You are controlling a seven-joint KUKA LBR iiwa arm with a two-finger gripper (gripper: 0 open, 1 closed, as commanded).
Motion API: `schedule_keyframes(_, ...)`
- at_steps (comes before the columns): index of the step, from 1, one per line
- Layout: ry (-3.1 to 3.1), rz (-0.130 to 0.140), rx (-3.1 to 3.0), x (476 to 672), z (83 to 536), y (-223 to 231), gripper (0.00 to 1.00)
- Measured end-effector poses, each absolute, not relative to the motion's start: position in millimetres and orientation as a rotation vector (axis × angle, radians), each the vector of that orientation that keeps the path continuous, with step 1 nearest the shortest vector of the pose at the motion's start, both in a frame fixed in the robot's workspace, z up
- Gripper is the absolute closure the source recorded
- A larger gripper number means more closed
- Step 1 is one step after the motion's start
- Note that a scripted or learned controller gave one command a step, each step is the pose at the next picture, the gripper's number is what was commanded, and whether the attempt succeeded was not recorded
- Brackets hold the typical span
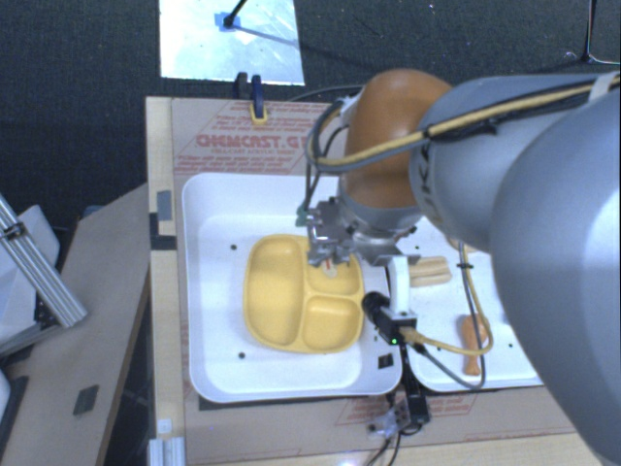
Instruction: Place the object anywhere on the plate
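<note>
A yellow plate (291, 294) with three compartments lies in the left white bin (218, 357). My gripper (328, 256) hangs over the plate's upper right rim, at the end of the grey arm with its orange band (388, 149). A small pale bit shows right under the gripper, too small to identify. A tan block (430, 272) lies in the right bin, just right of the gripper. An orange stick-like object (473, 336) lies further down in the same bin.
The right bin (505, 372) is largely covered by the arm. Cables (427, 343) loop from the wrist down over the divide between the bins. A cardboard sheet (243, 139) lies behind the bins, and a metal rail (39, 265) stands at the left.
</note>
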State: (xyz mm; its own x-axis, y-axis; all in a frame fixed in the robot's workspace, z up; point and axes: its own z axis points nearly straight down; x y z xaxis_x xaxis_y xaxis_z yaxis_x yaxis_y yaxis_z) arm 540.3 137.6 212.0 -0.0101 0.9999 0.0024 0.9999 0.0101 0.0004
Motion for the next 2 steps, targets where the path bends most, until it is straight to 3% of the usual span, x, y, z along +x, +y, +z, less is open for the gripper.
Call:
schedule_keyframes(1, -2.232, -0.006, -2.21, 538.0, 233.5, 192.3, 1.0)
schedule_keyframes(2, -2.226, -0.001, -2.216, 538.2, 232.5, 188.4, 0.0)
